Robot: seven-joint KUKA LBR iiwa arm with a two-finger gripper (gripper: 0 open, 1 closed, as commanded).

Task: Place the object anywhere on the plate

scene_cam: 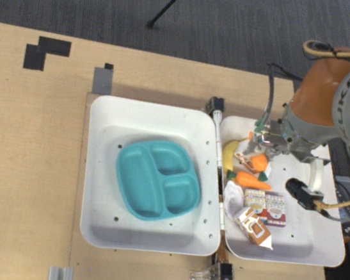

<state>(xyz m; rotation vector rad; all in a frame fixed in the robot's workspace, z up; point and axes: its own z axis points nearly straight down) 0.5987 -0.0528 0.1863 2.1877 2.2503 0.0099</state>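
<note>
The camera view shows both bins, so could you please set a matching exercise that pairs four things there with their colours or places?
Things:
1. plate
2. carrot
3. banana
4. gripper

Descriptions:
A. yellow, at the right bin's left wall
B. teal, three compartments, in the left bin
C. orange with a green end, lying in the right bin
D. above the right bin's far part, beside a small orange toy

Pairs: 1-B, 2-C, 3-A, 4-D
</note>
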